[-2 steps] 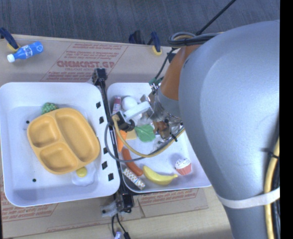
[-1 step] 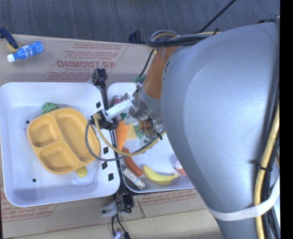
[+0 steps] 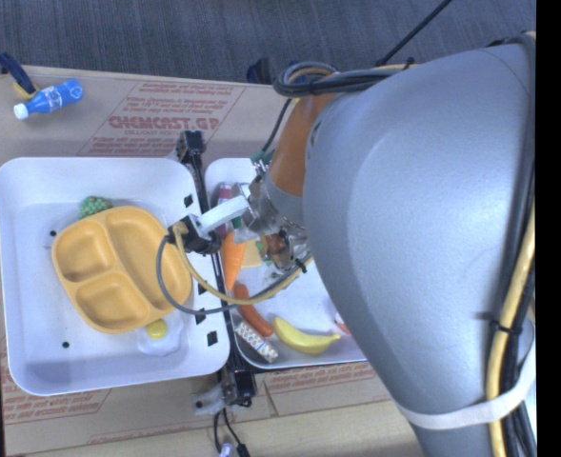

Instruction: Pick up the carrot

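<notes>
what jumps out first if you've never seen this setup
The big grey arm takes up the right side, hiding much of the right bin, with its gripper low over the bin's left part. Beside it lies the carrot, with a banana nearer the front edge. In the left bin sits a yellow divided plate, and a small blue bottle lies on the cardboard at the far left.

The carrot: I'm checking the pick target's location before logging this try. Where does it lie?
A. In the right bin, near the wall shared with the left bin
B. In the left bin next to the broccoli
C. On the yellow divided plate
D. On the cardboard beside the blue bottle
A: the carrot lies in the right bin beside the dividing wall, above the banana.
</notes>
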`<state>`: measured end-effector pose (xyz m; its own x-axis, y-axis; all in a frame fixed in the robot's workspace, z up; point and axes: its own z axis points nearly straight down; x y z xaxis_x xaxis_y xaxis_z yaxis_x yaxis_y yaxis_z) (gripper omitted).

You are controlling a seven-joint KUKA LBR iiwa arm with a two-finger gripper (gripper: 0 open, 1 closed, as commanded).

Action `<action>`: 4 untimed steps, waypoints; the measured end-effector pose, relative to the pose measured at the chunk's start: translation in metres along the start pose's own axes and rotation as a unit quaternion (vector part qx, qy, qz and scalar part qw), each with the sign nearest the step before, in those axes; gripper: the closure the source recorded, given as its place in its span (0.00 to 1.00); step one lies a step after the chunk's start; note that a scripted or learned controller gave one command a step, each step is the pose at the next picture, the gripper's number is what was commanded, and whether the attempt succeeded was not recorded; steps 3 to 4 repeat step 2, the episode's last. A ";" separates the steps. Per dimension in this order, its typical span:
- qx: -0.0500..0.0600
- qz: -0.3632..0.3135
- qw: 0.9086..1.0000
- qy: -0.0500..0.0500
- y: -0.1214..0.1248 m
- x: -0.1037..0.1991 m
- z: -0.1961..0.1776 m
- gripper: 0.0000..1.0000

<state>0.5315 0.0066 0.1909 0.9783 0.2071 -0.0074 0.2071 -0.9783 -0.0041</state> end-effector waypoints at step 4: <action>-0.001 0.001 1.000 0.001 -0.014 0.010 0.000 0.00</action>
